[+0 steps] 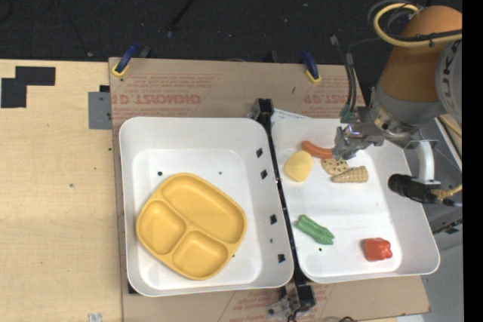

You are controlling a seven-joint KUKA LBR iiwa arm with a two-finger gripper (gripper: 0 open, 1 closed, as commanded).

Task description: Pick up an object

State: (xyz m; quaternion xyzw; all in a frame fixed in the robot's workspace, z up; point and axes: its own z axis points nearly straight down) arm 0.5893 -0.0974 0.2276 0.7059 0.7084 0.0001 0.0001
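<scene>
My gripper [344, 149] hangs low over the upper middle of the right bin [407, 237]. Directly under its tip lie a brown waffle-patterned cookie [336, 164] and a tan ridged piece [351, 176], with an orange carrot-like piece [316, 149] just to its left. A pale yellow lemon-shaped piece [298, 167] rests further left. A green pepper [314, 230] lies at the bin's lower middle and a red piece [376, 249] at its lower right. Nothing is visibly held.
The left bin [143, 139] holds a yellow divided plate [192, 224]. A black divider strip [276, 192] runs between the bins. The grey arm with its orange band [423, 49] comes in from the upper right. Brown cardboard lies under the bins.
</scene>
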